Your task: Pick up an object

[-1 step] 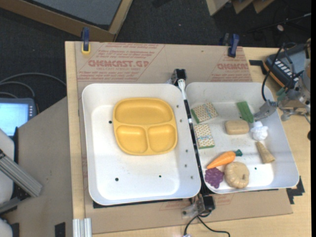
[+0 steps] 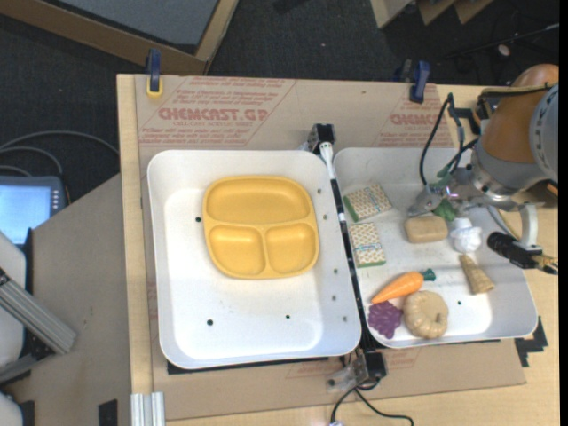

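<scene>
Nearest the camera, along the front of the right shallow white bin [image 2: 497, 327]: a purple grape cluster [image 2: 384, 319] at the front left corner, touching a tan round bread-like bun [image 2: 426, 314] just to its right. An orange toy carrot with a green tip [image 2: 399, 286] lies tilted just behind both. Right of the carrot, a small tan cone-shaped piece [image 2: 477, 276] lies by itself. Against the bin's left wall, a patterned green-and-cream square packet [image 2: 366, 243], and a second patterned packet [image 2: 366, 201] behind it, tilted. Mid-bin: a tan block like a slice of bread [image 2: 425, 230], with a small white lumpy object [image 2: 464, 237] just to its right. In the left shallow white bin [image 2: 177, 309], a yellow three-compartment plastic tray [image 2: 261, 225] sits toward the far half, flat, well apart from everything else. My gripper [image 2: 437, 200] hangs low over the far part of the right bin, just behind the tan block and near something small and green; I cannot tell whether my fingers are spread or pressed together, nor whether they touch anything. My grey arm with its orange band [image 2: 513, 131] comes in from the right. Farthest back, blue clamps [image 2: 154, 71] hold the brown printed cardboard sheet [image 2: 213, 109] at the bench's far edge.
</scene>
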Motion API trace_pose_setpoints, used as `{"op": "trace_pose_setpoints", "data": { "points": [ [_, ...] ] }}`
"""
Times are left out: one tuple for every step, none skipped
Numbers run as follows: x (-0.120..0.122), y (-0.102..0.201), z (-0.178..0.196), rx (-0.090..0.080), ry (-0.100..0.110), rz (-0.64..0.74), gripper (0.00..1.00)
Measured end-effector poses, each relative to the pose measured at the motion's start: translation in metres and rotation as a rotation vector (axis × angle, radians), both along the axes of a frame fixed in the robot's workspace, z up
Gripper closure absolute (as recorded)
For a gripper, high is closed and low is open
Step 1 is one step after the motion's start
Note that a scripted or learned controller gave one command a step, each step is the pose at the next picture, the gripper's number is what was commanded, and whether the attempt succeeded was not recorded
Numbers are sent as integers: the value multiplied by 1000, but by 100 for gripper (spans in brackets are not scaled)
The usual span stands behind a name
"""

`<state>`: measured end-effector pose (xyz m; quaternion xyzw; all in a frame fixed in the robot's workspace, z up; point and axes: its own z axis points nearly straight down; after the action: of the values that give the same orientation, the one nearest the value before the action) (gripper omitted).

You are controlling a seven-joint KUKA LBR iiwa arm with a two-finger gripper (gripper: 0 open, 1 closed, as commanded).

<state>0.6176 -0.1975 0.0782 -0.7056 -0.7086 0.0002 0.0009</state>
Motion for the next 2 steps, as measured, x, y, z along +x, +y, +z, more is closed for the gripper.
{"op": "trace_pose_setpoints", "data": {
  "points": [
    [0, -2, 18, -3, -6, -2, 100],
    [28, 86, 8, -1, -7, 3, 100]
  ]
}}
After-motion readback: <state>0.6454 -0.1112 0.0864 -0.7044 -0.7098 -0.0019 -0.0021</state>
